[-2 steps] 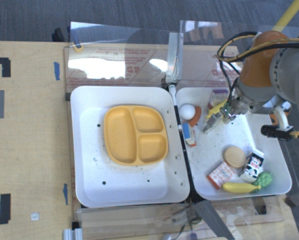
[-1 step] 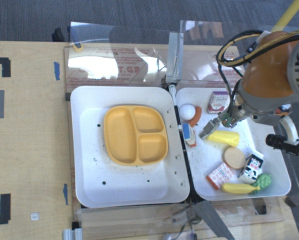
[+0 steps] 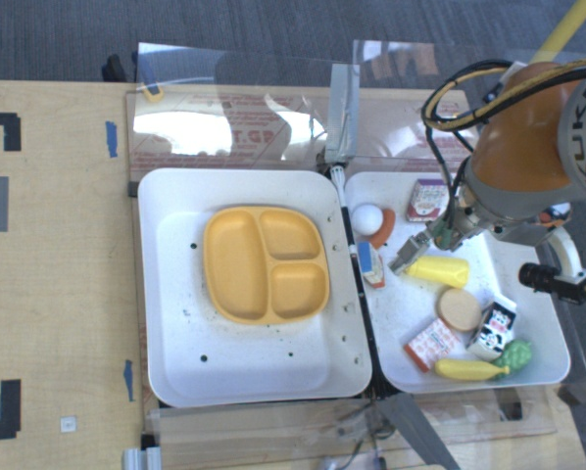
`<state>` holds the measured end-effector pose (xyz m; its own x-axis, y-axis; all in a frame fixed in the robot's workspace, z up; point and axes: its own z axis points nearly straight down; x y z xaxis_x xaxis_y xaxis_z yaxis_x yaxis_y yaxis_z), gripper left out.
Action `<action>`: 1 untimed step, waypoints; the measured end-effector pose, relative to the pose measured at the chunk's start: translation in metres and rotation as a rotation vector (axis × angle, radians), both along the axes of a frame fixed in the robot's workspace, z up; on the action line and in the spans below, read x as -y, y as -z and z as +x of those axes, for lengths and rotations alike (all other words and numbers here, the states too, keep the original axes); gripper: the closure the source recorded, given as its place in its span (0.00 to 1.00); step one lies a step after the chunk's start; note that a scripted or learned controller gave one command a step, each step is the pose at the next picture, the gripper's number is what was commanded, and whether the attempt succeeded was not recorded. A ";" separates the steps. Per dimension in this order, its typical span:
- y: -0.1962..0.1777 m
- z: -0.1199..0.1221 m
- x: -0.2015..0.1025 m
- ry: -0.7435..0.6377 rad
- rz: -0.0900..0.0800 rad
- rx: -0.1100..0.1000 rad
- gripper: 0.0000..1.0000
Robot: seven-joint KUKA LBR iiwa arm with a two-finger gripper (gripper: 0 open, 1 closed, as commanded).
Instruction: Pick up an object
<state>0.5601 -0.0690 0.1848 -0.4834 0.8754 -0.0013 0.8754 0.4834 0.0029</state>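
The grey arm with its orange band reaches in from the right, its pincer (image 3: 417, 251) low over the right white bin (image 3: 558, 355), fingers apart, nothing between them. Just beside its tips lies a yellow block-shaped object (image 3: 438, 270); a white egg (image 3: 368, 219) sits nearby by the bin's left wall. The left white bin (image 3: 166, 360) holds a yellow divided plastic plate (image 3: 267, 263). Both bins rest on the pale wooden surface (image 3: 48, 262).

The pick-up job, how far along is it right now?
Done: nothing looks lifted yet; the yellow block, the egg and the banana all lie in the right bin. In hand: the tool hovers low beside the yellow block. Left: grasping and raising an object.
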 end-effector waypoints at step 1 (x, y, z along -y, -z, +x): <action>0.091 -0.039 0.044 0.070 0.000 -0.010 0.00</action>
